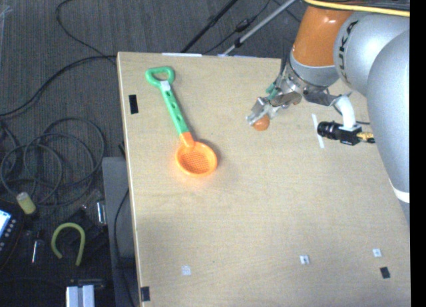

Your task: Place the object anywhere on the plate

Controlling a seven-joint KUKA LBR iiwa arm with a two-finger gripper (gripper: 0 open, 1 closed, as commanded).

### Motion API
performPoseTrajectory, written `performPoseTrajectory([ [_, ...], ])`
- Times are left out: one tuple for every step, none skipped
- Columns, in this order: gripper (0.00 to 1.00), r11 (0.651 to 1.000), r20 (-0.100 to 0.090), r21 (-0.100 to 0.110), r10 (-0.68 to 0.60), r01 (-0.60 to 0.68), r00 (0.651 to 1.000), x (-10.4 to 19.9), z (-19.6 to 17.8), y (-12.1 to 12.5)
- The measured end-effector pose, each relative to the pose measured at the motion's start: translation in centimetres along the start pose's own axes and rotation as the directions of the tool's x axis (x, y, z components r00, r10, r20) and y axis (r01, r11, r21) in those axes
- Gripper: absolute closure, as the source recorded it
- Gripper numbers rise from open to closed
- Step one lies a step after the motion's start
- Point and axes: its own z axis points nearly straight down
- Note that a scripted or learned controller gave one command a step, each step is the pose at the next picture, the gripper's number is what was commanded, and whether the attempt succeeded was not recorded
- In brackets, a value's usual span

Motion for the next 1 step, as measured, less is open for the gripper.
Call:
performPoseTrajectory([
  [0.0, 1.0, 0.0, 0.0, 0.0, 0.0, 1.0, -0.01, -0.01, 0.0],
])
